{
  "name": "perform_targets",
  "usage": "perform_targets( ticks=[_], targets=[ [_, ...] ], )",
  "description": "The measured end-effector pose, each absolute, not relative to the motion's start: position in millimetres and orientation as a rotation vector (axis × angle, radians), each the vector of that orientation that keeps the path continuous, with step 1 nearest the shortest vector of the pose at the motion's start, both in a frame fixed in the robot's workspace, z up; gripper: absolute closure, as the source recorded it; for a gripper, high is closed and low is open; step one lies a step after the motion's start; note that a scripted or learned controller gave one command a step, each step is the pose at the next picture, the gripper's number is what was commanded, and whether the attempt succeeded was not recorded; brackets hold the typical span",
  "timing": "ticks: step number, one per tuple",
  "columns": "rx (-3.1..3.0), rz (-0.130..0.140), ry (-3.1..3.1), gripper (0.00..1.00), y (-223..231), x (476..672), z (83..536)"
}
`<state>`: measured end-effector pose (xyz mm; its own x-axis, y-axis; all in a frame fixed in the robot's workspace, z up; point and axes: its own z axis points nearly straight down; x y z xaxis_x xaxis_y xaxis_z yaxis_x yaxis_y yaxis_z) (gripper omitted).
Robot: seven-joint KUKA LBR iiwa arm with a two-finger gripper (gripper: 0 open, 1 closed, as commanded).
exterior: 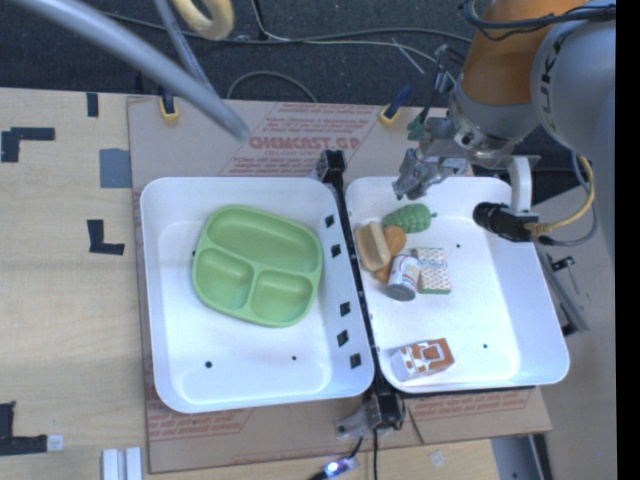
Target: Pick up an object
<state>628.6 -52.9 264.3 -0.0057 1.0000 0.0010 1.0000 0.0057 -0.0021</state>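
The two-finger gripper, grip state indiscernible, is seen above the bumpy green toy near the right white bin's upper edge

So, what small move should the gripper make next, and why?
Probably a short descent straight down. The two-finger gripper hangs just above the bumpy green toy vegetable at the back of the right white bin, and nothing is seen between its fingers. The orange carrot-like piece lies close beside the vegetable, so a slow approach seems wise.
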Motion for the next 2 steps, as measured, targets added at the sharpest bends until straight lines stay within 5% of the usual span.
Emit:
perform_targets(
  ticks=[2],
  targets=[
    [-2.212, 0.004, -2.226, 1.00, 56, 611.3, 233]
  ],
)
